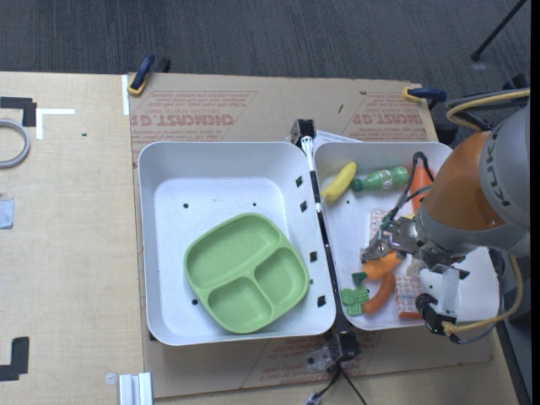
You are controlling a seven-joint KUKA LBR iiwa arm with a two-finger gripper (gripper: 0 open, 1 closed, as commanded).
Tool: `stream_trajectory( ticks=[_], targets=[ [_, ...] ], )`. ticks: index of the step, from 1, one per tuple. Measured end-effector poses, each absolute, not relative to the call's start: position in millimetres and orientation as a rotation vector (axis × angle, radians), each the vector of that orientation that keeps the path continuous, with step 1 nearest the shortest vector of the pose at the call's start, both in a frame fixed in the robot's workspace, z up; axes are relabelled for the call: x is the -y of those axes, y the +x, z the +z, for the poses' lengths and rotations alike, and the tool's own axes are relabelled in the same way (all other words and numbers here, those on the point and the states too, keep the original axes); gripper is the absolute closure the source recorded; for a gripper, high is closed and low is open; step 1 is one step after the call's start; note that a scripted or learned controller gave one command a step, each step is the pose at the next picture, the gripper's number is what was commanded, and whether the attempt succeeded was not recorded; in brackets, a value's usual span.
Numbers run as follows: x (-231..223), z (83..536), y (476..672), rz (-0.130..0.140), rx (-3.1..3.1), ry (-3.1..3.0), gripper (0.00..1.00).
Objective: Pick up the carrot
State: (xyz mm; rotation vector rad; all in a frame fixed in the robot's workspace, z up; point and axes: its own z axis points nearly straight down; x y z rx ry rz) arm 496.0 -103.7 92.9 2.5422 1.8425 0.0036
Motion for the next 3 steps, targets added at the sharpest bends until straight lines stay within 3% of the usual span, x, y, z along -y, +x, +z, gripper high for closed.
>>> stream_trajectory(
  ticks=[1, 2, 3],
  targets=[
    [104.0, 102.0, 496.3, 0.002, -1.841, 2.545, 1.00],
    [71.0, 191.9, 478.1, -0.001, -1.082, 2.950, 1.00],
    [46.7, 195.7, 478.4, 0.000, -0.468, 3.107, 1.00]
  ],
)
